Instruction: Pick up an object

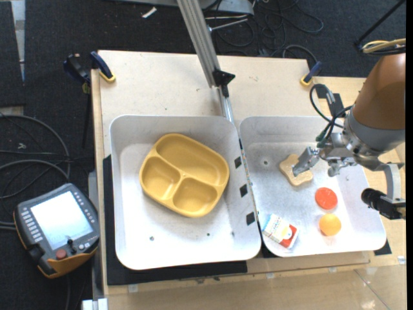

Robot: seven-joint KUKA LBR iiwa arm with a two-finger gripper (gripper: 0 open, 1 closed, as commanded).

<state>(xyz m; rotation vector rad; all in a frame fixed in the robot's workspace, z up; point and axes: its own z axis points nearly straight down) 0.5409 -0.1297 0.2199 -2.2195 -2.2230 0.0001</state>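
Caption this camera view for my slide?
Gripper poised over tan block in right bin; yellow tray sits left.

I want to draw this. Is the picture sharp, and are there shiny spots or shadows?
Camera view: mostly sharp; the arm near the lens looks soft. Light is even, with faint shadows under the yellow plate and beside the gripper. The white bins look bright, with no harsh glare.

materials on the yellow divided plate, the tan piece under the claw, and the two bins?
Yellow divided plate: likely moulded plastic, smooth with a soft sheen and rounded compartment walls.
Tan piece, at the claw: matte, pale, bread-like look; probably foam or soft plastic, hard to tell.
Left bin and right bin: white, thin-walled, scuffed; plastic or painted sheet metal.
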